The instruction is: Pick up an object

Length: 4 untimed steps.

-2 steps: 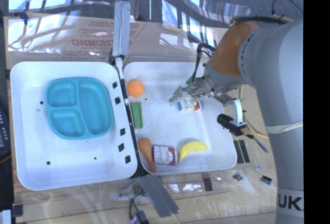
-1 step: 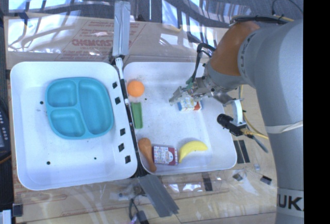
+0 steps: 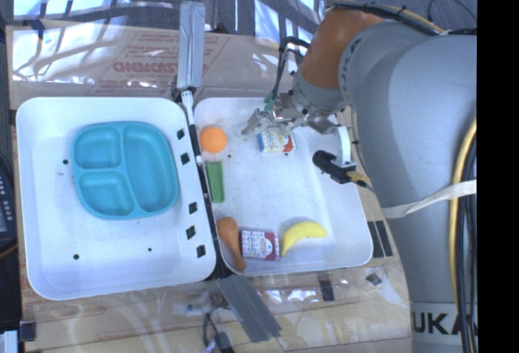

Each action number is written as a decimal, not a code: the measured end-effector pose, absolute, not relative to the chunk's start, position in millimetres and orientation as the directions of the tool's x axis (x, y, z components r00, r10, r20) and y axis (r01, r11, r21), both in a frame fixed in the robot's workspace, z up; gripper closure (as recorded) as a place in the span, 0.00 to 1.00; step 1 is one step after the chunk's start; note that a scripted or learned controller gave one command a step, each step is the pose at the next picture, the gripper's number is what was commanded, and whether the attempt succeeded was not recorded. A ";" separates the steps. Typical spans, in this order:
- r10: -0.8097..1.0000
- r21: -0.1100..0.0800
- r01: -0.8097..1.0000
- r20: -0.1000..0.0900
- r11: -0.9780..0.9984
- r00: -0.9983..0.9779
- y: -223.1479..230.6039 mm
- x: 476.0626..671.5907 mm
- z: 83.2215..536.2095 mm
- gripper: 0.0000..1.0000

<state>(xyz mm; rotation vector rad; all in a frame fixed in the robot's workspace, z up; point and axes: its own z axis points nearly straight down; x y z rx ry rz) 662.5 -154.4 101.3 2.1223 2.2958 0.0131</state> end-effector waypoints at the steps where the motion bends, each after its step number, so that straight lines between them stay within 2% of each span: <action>1: 0.999 0.018 0.999 -0.006 0.039 -0.039 -159.7 630.2 101.9 0.00; 2: 0.999 0.018 0.999 -0.008 0.043 -0.043 -160.3 631.1 113.4 1.00; 3: 1.000 -0.004 1.000 0.000 0.000 0.000 -157.4 574.3 91.4 1.00; 4: 1.000 -0.003 1.000 0.000 -0.001 0.001 -157.8 574.3 91.5 0.00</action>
